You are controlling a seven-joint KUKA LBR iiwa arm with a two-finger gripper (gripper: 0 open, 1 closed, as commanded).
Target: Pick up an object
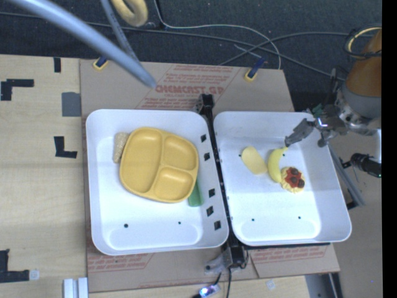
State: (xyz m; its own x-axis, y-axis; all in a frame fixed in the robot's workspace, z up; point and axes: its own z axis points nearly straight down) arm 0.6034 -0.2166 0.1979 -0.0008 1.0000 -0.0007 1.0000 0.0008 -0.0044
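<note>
From my feed I see the two white bins side by side on the surface, the left bin and the right bin, meeting along a dark seam with small black tabs. In the right bin lie three small items close together: a pale yellow piece, a banana-like yellow piece touching or just beside it, and a small round item with red and dark topping at the banana piece's lower right. The arm comes in from the right, and its gripper sits over the upper right part of the right bin, just above and to the right of the yellow banana piece. One grey finger slants down-left toward that piece; I cannot tell how wide the fingers are set, and I see nothing between them. In the left bin a yellow divided plate lies tilted, with a tan spongy item at its left edge and a green item peeking out at its lower right. Brown cardboard lies under both bins.
</note>
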